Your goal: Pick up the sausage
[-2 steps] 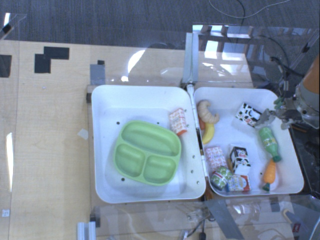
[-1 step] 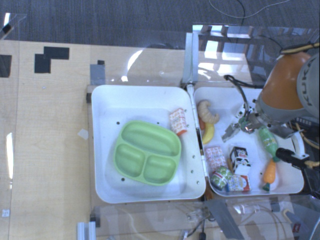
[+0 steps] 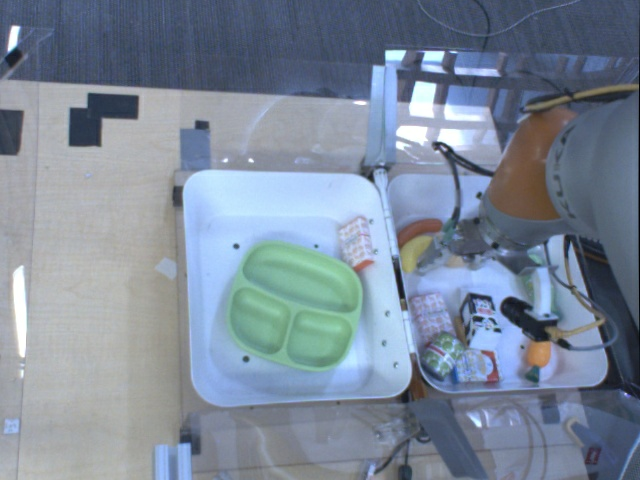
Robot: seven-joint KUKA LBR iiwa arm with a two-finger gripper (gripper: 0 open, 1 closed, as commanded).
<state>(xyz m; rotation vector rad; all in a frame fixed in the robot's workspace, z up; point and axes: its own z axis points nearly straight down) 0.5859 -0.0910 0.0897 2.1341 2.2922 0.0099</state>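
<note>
Pale wooden bench [image 3: 90, 298], two white bins [image 3: 200, 268], dark carpet [image 3: 200, 18] behind

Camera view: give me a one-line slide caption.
KUKA arm's gripper lowered over the sausage in the cluttered right bin; green tray in left bin.

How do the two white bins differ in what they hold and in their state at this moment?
The left bin holds a green divided plate and one small packet; the right bin holds many small items crowded together. The arm's gripper is down in the right bin, not the left bin. Both are shallow, white and stand side by side.
</note>
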